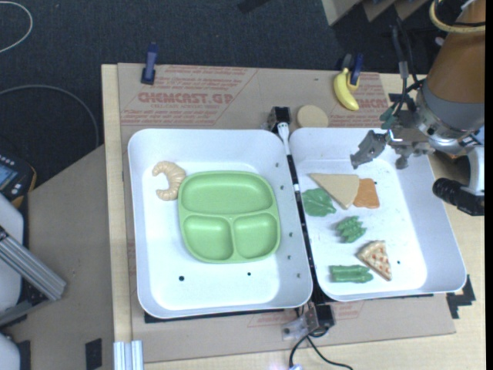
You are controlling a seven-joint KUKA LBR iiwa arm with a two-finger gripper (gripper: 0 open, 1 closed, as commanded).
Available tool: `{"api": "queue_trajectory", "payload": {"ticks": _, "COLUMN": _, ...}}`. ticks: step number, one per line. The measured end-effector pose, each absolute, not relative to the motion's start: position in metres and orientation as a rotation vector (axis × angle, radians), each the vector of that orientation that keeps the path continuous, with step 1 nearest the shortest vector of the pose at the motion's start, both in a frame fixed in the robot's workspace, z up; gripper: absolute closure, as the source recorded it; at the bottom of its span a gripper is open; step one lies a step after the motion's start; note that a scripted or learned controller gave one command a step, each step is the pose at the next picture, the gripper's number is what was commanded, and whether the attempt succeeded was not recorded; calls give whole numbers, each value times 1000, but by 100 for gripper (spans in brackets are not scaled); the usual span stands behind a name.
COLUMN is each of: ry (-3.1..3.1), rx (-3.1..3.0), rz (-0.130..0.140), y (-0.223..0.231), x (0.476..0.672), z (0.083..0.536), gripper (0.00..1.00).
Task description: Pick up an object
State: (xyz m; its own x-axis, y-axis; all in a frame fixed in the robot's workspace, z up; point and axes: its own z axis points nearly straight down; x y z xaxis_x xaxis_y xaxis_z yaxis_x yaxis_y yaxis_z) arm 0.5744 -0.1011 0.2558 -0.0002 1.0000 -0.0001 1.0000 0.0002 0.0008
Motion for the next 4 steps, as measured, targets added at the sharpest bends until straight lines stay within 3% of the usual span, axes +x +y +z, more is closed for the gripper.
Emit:
{"api": "queue_trajectory", "payload": {"ticks": 1, "ry": 2220, "rx": 2218, "rz": 4, "y": -101, "x": 575, "z": 267, "gripper": 100}}
{"api": "queue_trajectory", "payload": {"ticks": 2, "ry": 2228, "rx": 2223, "rz": -5, "y": -49, "x": 536, "z": 227, "gripper": 100}}
{"api": "queue_trajectory", "payload": {"ticks": 3, "ry": 2227, "rx": 2214, "rz": 5, "y": 12, "x": 504, "z": 276, "gripper": 100}}
{"api": "queue_trajectory", "payload": {"ticks": 4, "ry": 2222, "rx": 2219, "rz": 2, "y": 27, "x": 479, "z": 321, "gripper": 100}}
